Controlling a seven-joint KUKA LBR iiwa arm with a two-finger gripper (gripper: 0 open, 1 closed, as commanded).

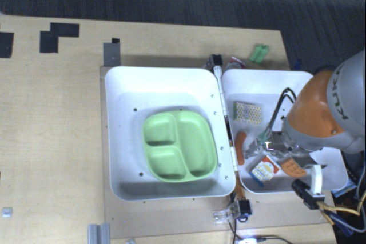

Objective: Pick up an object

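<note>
The gripper (269, 148) hangs low in the right bin (257, 84), its grip hidden from me; a carton (264, 170) lies at its 6 o'clock, crowded by clutter; I'd fear it nudges things aside and closes on nothing.

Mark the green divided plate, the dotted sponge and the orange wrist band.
green divided plate (180, 144): camera view, centre ridge.
dotted sponge (247, 112): camera view, top face.
orange wrist band (313, 108): camera view, upper curve.

My arm (337, 106) reaches in from the right, orange-banded wrist bent down, end effector (264, 148) lowered.
</note>
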